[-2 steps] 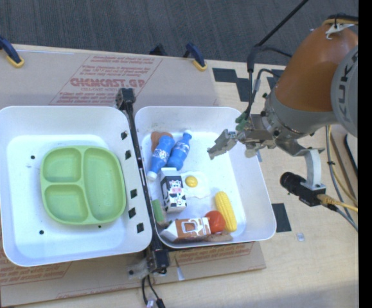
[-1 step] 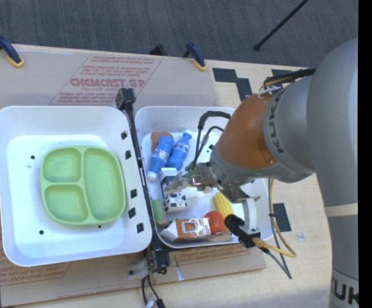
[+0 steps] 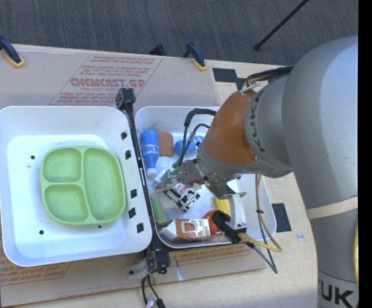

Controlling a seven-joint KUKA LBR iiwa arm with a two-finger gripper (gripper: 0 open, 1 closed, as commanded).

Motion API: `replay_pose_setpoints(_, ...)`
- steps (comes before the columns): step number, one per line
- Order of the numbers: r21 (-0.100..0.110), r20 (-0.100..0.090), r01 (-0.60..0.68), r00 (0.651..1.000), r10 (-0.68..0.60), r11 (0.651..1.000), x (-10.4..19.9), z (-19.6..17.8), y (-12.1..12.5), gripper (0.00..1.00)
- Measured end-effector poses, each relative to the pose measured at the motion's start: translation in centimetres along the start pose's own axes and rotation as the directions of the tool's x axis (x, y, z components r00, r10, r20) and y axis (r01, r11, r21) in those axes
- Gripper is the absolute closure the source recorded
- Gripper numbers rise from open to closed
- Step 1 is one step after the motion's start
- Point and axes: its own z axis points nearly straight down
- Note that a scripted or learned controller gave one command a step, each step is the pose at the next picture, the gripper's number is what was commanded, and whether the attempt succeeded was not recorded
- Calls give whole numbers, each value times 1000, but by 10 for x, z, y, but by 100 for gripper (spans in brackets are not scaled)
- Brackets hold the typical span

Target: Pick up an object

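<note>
White plastic forms both bins; the left bin (image 3: 12,172) holds a green divided plate (image 3: 83,185), apparently kept apart as the drop side. The right bin (image 3: 166,115) holds the clutter, including a blue bottle (image 3: 150,147) and an orange carton (image 3: 192,228). The gripper (image 3: 180,188) sits low among these items; its grasp cannot be determined.
</note>
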Motion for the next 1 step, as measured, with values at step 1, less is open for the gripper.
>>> replay_pose_setpoints(1,9,2,2,1000,-2,1000,-1,-7,-2,100)
